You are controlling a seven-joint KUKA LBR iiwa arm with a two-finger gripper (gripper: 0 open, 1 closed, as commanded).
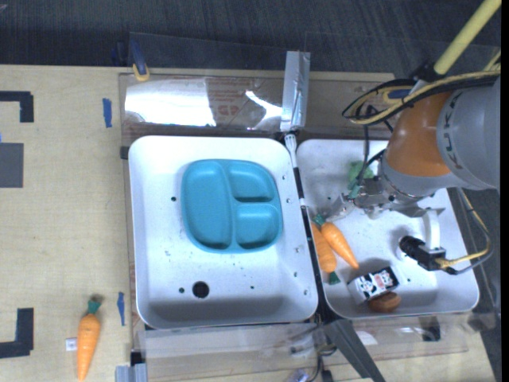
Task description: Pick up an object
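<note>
The right bin (pixel 457 293) holds two orange toy carrots (pixel 337 243) lying side by side along its left wall, green tops pointing up-left. Near the bin's front lie a small black-and-white object (pixel 375 282) and a brown lump (pixel 386 301) touching it. A small green piece (pixel 358 170) sits at the back of this bin. My gripper (pixel 359 199) hangs from the grey arm with the orange band (pixel 417 138), low over the upper middle of the right bin, just right of and above the carrot tops. The wrist hides its tips.
The left bin (pixel 151 213) carries a blue divided plate (pixel 232 204). A third carrot (pixel 87 337) lies on the wooden bench at the lower left, outside the bins. Cables and a black fitting (pixel 415 247) hang from the arm over the right bin.
</note>
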